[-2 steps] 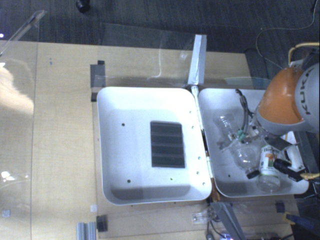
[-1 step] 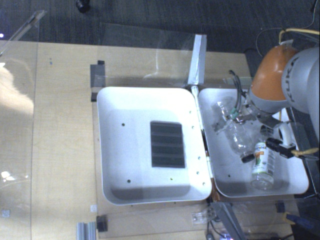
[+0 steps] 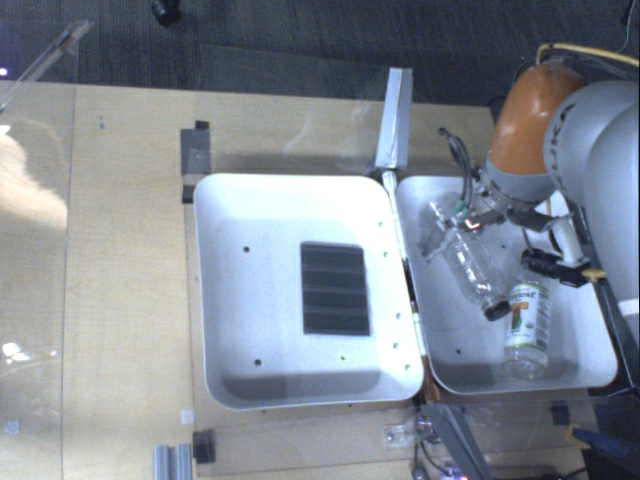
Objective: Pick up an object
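A clear plastic bottle with a green and orange label (image 3: 526, 326) lies on its side in the right-hand shallow white bin (image 3: 440, 353), near that bin's right wall and toward its near end, its dark cap pointing up-left toward a small black piece (image 3: 496, 310) just beside it. Farther up the same bin sits a see-through, glassy plastic object (image 3: 462, 253), hard to make out against the white floor. The two-finger gripper (image 3: 468, 218) hangs over that transparent object's upper end; whether it is wide, narrow or holding anything cannot be told. The grey arm with its orange band (image 3: 530, 108) reaches in from the right. The left white bin (image 3: 230, 298) holds a dark ribbed rectangular block (image 3: 335, 288) at its middle.
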Controlling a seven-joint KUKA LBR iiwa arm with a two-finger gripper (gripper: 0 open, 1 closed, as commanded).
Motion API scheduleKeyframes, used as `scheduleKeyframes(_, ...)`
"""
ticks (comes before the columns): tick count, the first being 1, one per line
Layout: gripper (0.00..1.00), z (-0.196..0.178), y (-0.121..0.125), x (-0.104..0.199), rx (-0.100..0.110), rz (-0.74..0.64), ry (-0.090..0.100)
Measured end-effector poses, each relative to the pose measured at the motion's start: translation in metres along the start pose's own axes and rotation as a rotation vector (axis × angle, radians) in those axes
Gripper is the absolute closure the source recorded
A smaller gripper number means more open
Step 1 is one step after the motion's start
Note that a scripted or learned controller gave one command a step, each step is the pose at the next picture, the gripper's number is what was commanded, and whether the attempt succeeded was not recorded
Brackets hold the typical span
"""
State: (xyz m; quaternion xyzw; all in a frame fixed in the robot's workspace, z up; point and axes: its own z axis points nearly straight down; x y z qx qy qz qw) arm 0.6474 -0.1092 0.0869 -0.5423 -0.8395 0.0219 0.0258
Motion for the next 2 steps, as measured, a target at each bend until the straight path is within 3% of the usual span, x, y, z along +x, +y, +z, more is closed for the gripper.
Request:
scheduleKeyframes(1,1.0,-0.011,0.005,0.002,-0.02,-0.004,-0.008)
scheduleKeyframes(2,1.0,-0.101,0.033,0.035,-0.073,0.146,-0.017)
